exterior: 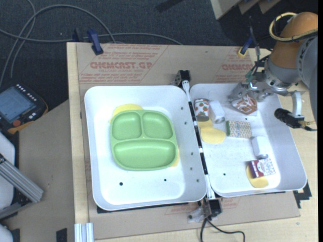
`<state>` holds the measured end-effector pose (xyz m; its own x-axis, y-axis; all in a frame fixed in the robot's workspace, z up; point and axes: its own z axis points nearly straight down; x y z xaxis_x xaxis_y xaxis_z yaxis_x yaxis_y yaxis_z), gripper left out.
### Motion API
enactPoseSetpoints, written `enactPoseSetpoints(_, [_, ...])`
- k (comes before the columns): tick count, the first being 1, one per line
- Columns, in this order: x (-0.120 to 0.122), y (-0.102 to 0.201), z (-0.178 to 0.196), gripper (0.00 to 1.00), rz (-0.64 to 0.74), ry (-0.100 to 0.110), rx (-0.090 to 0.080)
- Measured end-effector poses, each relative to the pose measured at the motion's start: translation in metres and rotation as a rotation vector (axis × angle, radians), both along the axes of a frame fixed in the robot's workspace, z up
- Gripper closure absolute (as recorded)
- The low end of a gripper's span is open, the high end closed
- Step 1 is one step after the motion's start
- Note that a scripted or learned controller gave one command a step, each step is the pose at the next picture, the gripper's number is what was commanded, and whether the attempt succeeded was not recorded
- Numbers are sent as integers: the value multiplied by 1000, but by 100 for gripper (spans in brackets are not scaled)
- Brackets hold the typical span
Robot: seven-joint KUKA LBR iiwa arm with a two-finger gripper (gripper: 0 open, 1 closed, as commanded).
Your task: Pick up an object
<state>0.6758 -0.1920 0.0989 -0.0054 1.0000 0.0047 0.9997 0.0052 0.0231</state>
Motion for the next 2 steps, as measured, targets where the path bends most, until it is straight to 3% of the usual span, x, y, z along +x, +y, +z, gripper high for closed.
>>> enactPoseSetpoints(1, [2,0,12,100,2,-6,-4])
enactPoseSetpoints(2, [-8,78,6,100,-4,22,-4])
